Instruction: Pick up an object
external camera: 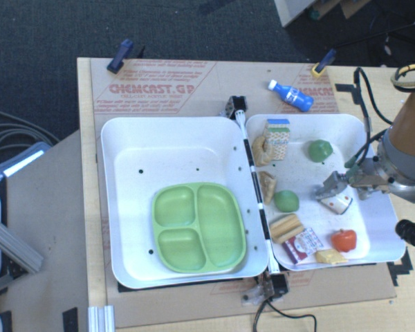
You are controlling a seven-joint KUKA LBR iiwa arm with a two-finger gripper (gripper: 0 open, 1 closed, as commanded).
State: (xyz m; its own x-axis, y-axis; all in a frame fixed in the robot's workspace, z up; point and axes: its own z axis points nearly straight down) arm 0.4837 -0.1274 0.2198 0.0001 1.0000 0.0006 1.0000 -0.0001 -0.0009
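KUKA arm (407,140), at 3 o'clock in the camera view: an orange-tan band on the upper link and a grey rounded wrist housing below it. A black cable (363,99) loops along the arm toward 1 o'clock. The gripper (330,190) is grey metal, angular, with dark joints where it meets the wrist.

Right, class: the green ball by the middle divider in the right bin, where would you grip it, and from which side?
Take the green ball across its widest middle, coming straight down. It is round, so any finger axis fits; the free space above it is surest, since food pieces lie close beside it.
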